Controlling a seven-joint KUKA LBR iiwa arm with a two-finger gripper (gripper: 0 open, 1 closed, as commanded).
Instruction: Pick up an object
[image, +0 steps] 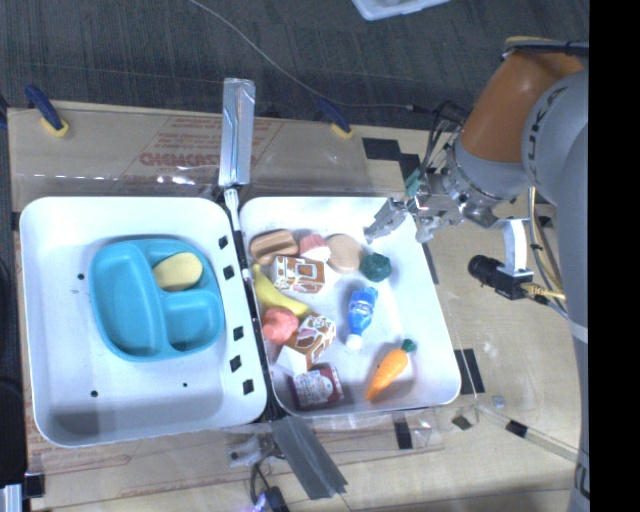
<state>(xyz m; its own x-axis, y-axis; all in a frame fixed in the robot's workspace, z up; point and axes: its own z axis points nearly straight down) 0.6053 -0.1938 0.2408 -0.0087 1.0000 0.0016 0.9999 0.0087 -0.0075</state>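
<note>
Tool (398, 222): you see it above the right bin's (440, 340) upper right rim, seemingly parted, holding nothing.
Objects: green ball (376, 266), blue bottle (361, 309), carrot (390, 368) lie in that bin.

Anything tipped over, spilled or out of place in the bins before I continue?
Nothing spilled. The blue bottle lies on its side among crowded toy food in the right bin; the yellow piece sits in the blue tray.

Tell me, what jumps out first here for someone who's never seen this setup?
The blue divided tray fills the left bin and carries one yellow toy. The right bin holds a heap of toy food, with an orange carrot and blue bottle. The gripper hangs above that bin's upper right corner.
</note>
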